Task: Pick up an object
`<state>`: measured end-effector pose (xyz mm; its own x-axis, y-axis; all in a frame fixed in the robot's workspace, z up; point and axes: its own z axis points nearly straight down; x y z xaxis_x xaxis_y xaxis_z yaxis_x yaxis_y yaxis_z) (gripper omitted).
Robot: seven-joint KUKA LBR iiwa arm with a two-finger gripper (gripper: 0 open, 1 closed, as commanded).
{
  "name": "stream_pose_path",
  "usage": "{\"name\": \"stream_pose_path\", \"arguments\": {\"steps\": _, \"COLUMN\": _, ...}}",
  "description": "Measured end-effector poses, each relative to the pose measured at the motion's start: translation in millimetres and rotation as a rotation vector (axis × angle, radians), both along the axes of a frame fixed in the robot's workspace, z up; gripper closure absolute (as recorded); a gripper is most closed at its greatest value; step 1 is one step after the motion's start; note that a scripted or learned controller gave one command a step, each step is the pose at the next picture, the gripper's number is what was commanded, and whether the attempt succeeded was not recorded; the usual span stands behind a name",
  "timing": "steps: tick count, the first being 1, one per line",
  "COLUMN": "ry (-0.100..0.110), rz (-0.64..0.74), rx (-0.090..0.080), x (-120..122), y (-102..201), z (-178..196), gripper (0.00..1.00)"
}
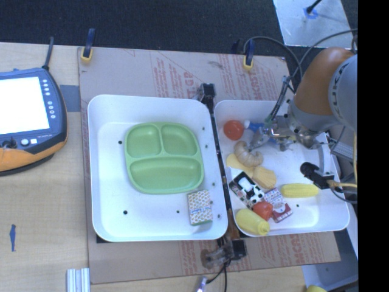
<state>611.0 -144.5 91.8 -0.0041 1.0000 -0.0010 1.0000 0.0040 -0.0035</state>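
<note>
The right bin (322, 221) holds several small items: a red ball (233, 129), a beige lumpy piece (248, 154), a yellow block (265, 177), a black-and-white toy (246, 188), a red tomato (262, 210), a red-and-white carton (279, 204), a yellow fruit (251, 222) and a yellow corn cob (299, 191). My gripper (262, 140) hangs low over the bin's upper middle, just right of the red ball and right above the beige piece. I see nothing lifted off the bin floor.
The left bin (109, 218) carries a green divided plate (164, 157) and a small patterned box (200, 207) at its front right. A control tablet (27, 117) lies on the bench at far left. Cables and the arm's grey body (328, 96) cover the right bin's far right.
</note>
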Motion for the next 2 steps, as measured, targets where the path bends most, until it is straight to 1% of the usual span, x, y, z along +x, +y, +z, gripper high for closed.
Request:
{"name": "stream_pose_path", "arguments": {"steps": 1, "ry": 0.0, "rz": 0.0, "rx": 0.0, "x": -46, "y": 21, "z": 0, "gripper": 0.0}}
{"name": "stream_pose_path", "arguments": {"steps": 2, "ry": 0.002, "rz": 0.003, "rx": -0.002, "x": -46, "y": 20, "z": 10, "gripper": 1.0}}
